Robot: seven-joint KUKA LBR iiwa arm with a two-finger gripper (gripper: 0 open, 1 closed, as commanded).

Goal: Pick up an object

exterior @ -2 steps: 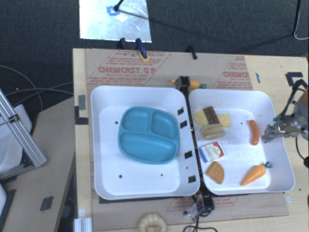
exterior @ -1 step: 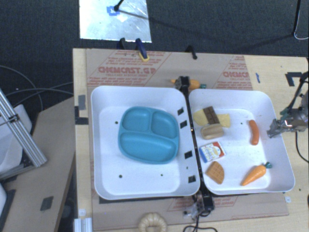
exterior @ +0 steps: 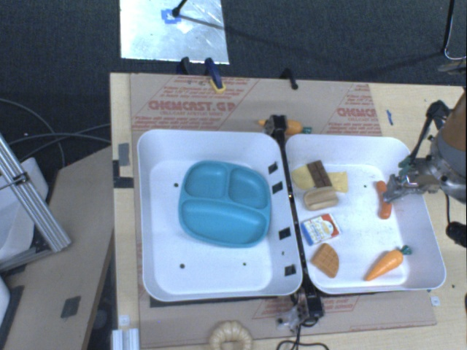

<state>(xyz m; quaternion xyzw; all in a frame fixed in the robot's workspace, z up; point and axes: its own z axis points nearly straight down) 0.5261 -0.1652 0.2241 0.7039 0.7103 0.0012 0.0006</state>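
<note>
A blue divided plate (exterior: 225, 211) lies in 1 white bin (exterior: 157, 268); an orange carrot (exterior: 384, 264) with a green top in the other.

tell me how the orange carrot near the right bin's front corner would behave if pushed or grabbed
The tapered orange toy carrot with a green top looks like smooth moulded plastic, so probably stiff and light. Its rounded body lies flat on the right white bin's floor, so a sideways push would likely roll it in an arc toward its narrow tip. The taper may let it slip from a pinch.

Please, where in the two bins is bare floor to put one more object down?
Left bin: bare floor rings the blue tray, widest at its front. Right bin: a free patch between milk carton, orange sausage and carrot. Crowded near the divider: cheese, chocolate, bread, waffle.
</note>
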